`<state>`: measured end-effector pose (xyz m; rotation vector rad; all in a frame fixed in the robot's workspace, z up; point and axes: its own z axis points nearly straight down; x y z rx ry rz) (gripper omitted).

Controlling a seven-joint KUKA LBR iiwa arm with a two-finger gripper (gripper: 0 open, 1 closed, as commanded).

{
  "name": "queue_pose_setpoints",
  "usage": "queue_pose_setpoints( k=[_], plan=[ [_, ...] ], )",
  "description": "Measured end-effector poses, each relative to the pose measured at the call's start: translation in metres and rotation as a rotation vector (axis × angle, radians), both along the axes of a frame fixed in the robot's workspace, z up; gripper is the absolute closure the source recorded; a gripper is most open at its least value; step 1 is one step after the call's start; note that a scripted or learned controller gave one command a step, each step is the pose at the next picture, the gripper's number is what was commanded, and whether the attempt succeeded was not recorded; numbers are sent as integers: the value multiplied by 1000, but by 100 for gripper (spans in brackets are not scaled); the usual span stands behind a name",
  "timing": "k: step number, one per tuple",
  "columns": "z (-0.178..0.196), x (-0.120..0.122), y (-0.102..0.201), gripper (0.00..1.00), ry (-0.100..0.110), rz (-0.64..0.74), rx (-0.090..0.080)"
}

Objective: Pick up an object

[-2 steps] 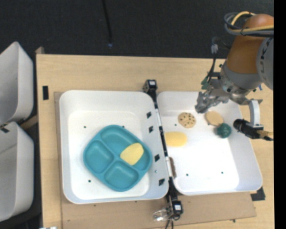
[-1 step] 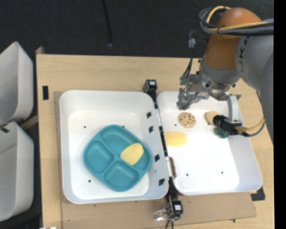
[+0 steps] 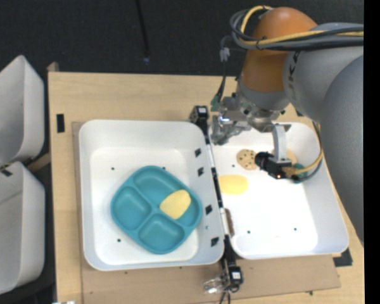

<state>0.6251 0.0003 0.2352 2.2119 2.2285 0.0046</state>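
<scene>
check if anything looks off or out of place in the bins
Nothing looks spilled or damaged. The teal divided plate sits askew in the left bin, with a yellow piece lying across its dividers rather than inside one compartment. In the right bin, another yellow piece and a round cookie lie loose on the floor.

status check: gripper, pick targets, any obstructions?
Gripper low at right bin's far-left corner, nothing seen between fingers. Cookie and yellow piece lie loose nearby. Another yellow piece on teal tray, left bin. Nothing blocking.

No text, label, brand, number or sign can be read anywhere.
</scene>
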Motion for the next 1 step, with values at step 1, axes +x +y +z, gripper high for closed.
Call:
queue_pose_setpoints(
  k=[1],
  plan=[
    [-7, 13, 46, 100, 1, -1, 0]
  ],
)
